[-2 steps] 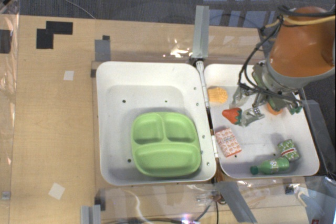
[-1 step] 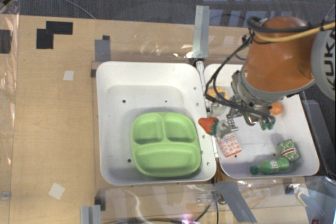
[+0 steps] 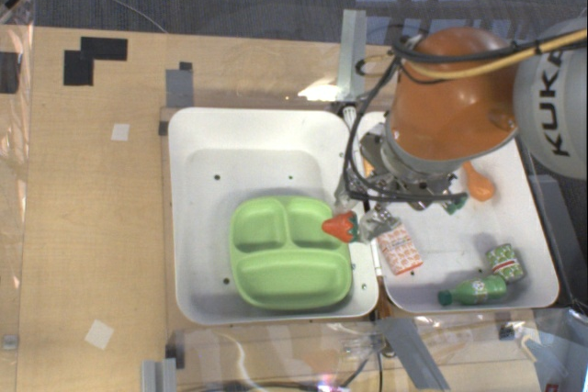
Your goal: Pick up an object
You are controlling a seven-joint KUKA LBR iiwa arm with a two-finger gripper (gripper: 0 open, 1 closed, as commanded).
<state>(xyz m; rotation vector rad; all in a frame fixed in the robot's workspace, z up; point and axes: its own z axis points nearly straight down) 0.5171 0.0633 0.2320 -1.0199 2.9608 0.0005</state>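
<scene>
**Reaching for the little red toy**

On the left side of the picture sits the left white bin (image 3: pixel 184 197). In it lies a green plate (image 3: pixel 289 252) with three parts, low in the middle of the picture. It looks hard and smooth.

Right at the plate's right edge I see a small red toy (image 3: pixel 339 228) with a bit of green on it, maybe a strawberry. It sits where the two bins meet, touching the plate's rim. My gripper (image 3: pixel 367 220) is right by it, just under my big orange wrist (image 3: pixel 450 96). I cannot tell if my fingers are apart or together, because my wrist hides them, and I cannot tell if I have the toy.

I think the toy is light and small. It may be smooth and roll away, so I would squeeze it across its fat middle.

Farther right, in the right white bin (image 3: pixel 542 289), lies a small white packet with red dots (image 3: pixel 400 250), close to my gripper. An orange thing (image 3: pixel 479 182) pokes out beside my wrist. Low on the right lie a green bottle (image 3: pixel 473 290) and a small green and white can (image 3: pixel 504 261), near each other.
</scene>
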